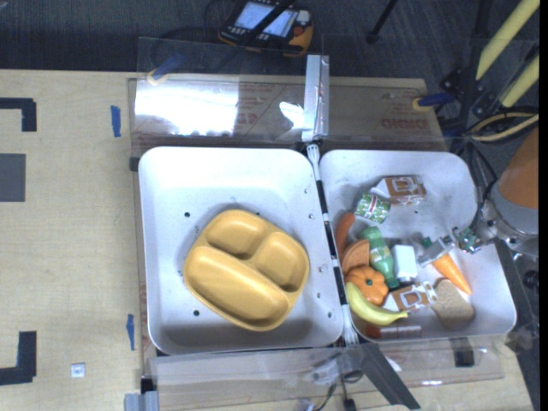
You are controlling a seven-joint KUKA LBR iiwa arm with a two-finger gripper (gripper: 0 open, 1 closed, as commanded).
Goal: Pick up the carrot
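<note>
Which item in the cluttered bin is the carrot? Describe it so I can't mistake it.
Look in the right bin, near its right wall. The carrot is a short orange cone lying just above the brown bread slice, beside the gripper. Unlike the round orange pumpkin by the banana, it tapers.

Left bin point(163, 229) is holding a yellow three-compartment tray point(247, 266), sitting slightly tilted, near centre. Right bin point(445, 165) is carrying a clutter pile: banana point(373, 306) lying along the front-left edge, small pumpkin-like orange piece point(370, 282) touching it just behind, green bottle point(383, 258) beside a white block point(405, 261), green can point(373, 205) and a small printed carton point(403, 188) lying toward the back, bread slice point(451, 302) resting front-right. Handheld pendant point(263, 26) is lying on the floor behind the bench.
</note>
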